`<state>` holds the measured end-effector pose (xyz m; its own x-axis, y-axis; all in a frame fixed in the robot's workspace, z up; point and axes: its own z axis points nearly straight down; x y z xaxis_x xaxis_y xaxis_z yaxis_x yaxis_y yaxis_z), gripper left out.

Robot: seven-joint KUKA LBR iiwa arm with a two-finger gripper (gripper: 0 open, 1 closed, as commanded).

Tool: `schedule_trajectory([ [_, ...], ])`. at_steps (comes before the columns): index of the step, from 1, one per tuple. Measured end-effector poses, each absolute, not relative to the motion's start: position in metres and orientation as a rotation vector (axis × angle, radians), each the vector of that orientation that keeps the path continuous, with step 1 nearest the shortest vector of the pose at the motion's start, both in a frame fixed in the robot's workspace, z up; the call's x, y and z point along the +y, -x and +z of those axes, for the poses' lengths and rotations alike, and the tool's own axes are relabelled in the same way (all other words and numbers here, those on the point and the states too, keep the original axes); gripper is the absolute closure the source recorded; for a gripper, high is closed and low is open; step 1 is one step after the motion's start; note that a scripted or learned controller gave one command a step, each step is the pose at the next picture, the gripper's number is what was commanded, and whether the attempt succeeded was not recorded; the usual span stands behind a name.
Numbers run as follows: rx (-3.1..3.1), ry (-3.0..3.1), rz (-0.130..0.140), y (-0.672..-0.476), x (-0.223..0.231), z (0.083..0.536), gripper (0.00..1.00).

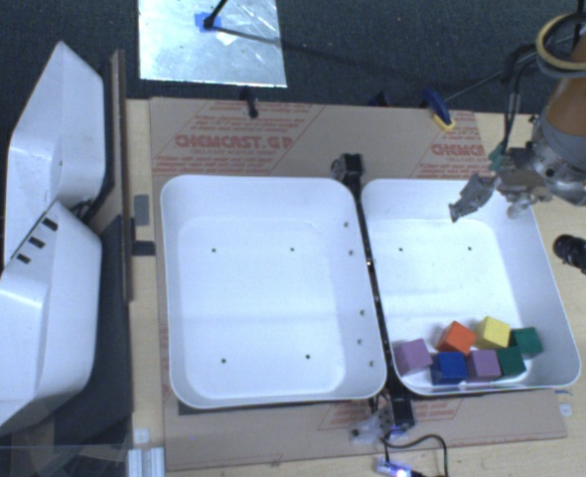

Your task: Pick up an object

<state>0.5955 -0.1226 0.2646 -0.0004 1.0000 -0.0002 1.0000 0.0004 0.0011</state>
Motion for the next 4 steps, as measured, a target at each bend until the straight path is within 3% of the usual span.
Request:
schedule_trajectory([
  [1, 2.22, -2.215, 0.006, -0.652, -0.113, 0.341, 0.0],
  [2, 2.218, -2.215, 0.007, -0.674, -0.125, 0.431, 0.0],
  [3, 2.222, -2.227, -0.005, -0.674, -0.155, 0.351, 0.0],
  [4, 2.214, -2.216, 0.008, -0.673, -0.18, 0.543, 0.0],
])
